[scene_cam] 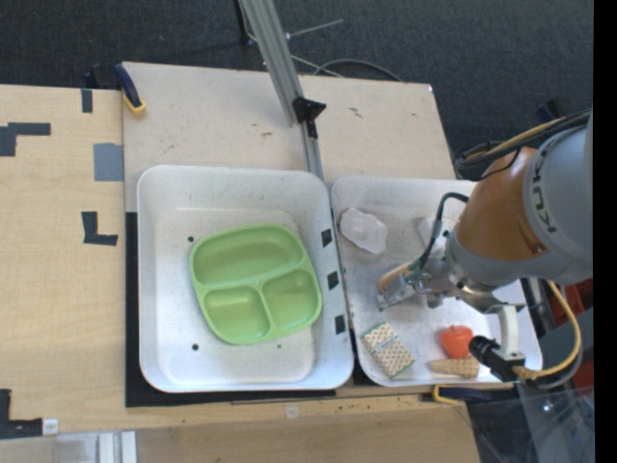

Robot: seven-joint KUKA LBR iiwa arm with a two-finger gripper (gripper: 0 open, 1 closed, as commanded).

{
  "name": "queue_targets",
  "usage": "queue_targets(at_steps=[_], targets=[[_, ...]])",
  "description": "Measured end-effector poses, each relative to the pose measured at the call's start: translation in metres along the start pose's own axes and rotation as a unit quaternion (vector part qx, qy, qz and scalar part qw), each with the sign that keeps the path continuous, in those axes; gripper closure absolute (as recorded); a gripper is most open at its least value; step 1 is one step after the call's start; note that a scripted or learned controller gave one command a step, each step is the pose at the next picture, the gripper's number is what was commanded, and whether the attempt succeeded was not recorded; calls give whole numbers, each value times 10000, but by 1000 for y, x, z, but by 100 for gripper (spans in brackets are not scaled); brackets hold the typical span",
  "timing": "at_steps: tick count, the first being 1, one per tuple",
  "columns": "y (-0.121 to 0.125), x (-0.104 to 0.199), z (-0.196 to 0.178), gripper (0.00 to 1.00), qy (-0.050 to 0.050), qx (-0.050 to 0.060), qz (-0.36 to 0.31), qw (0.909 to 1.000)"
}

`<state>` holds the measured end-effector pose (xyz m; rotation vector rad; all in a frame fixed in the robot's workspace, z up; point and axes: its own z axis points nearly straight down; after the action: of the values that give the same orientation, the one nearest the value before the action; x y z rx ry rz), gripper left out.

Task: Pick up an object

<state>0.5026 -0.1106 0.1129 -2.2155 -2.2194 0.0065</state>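
Now | pincer (388,291): low in right bin (405,193), grip state unclear | nearest: pale translucent lump (363,229)

A single camera looks down on the bench (241,114) from above at a slant, its far side toward twelve o'clock. It sits far enough back to take in both white bins whole: the left bin (154,258) at about nine o'clock of centre, the right bin (405,196) at about three. The arm (525,210) enters from three o'clock. Dark floor (434,17) runs across the top from eleven to one o'clock.
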Motion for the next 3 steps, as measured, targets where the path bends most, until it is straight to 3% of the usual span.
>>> queue_targets(at_steps=[1, 2, 3], targets=[[0, 0, 24, 0, -7, -27, 2, 10000], [0, 1, 13, 100, -4, -25, -4, 10000], [-7, 1, -31, 100, -7, -41, 2, 10000]])
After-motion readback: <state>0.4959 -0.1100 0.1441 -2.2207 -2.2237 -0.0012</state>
